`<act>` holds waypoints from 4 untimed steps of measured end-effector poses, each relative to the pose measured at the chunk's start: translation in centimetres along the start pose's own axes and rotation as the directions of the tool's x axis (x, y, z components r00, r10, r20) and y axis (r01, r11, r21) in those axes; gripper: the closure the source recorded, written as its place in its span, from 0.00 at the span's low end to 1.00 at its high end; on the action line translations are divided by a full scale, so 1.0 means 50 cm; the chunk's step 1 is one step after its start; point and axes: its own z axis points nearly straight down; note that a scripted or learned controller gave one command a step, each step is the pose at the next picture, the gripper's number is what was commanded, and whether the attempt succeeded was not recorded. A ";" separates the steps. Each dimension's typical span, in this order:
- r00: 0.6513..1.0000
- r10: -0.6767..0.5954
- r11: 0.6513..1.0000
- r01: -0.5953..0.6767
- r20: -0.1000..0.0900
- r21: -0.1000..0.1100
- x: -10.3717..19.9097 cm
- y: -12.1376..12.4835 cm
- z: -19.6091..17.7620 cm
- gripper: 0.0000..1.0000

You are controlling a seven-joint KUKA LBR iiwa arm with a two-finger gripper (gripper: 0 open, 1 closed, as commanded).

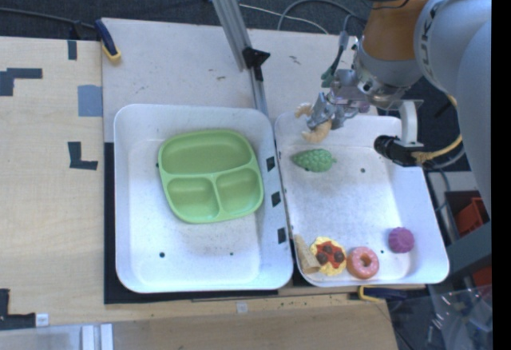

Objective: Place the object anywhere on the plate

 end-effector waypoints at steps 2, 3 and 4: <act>1.000 -0.001 1.000 0.001 0.000 -0.001 0.227 0.051 -0.009 1.00; 1.000 0.000 1.000 0.000 0.000 -0.001 0.334 0.069 -0.010 1.00; 1.000 0.004 1.000 -0.004 0.003 0.000 0.326 0.069 -0.010 0.00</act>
